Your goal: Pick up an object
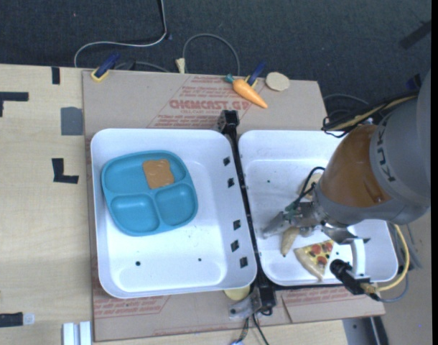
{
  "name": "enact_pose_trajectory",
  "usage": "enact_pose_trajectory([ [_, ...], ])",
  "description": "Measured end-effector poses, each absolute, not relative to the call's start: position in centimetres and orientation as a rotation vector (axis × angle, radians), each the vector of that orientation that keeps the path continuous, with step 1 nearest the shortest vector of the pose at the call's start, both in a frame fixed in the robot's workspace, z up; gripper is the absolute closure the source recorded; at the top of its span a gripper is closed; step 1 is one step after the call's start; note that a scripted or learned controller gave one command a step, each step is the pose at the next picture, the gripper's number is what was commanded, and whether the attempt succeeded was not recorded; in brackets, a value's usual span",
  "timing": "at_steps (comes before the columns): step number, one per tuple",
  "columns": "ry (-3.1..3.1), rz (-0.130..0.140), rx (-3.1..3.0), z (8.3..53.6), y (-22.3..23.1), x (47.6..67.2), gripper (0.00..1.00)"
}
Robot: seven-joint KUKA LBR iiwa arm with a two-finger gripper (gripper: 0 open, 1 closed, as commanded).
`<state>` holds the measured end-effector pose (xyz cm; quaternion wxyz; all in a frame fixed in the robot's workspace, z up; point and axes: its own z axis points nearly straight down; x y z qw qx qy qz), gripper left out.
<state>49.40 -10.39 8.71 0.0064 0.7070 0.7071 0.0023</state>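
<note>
My jaws (280, 225) hang low in the right bin (276, 149), their spread beyond telling, with the pizza slice (314, 256) just below-right of them, its long axis slanting away toward the bin's near corner.

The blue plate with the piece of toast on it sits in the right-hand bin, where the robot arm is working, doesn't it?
Not quite. The blue plate with the piece of toast sits in the left-hand bin, as the camera view shows. The robot arm is working over the right-hand bin, beside a pizza slice.
</note>
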Motion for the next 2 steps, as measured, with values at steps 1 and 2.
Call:
enact_pose_trajectory([
  [1,2.211,0.005,2.214,9.7,-10.5,49.5,1.00],
  [2,2.225,0.011,2.208,19.0,-6.5,54.8,1.00],
])
